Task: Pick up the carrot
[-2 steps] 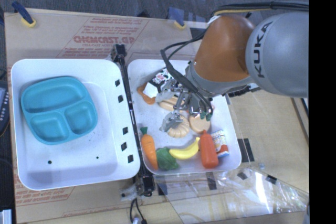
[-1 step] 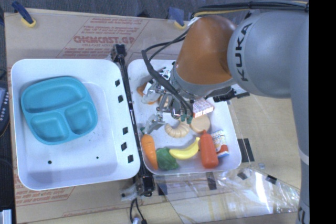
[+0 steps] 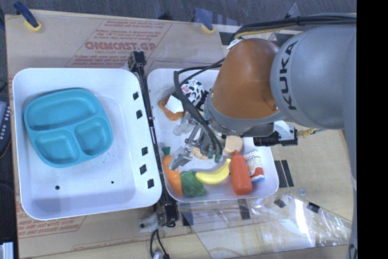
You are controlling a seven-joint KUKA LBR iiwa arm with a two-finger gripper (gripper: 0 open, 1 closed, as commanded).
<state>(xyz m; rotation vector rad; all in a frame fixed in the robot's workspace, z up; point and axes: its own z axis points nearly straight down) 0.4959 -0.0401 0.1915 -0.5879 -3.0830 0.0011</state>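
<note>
**Tool down among the toys, by the carrot**

The grey arm's two-finger tool (image 3: 185, 154) hung low in the right-hand shallow white bin (image 3: 267, 182), just above the small orange carrot with green leafy top (image 3: 173, 179) at the bin's near left corner. I couldn't tell how far its fingers stood apart. A yellow plastic banana (image 3: 213, 175) lay beside the carrot.

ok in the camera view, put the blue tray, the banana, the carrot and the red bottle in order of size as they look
1. blue tray, by far the largest
2. banana and red bottle, too alike to rank
3. carrot, partly hidden by the gripper
</note>
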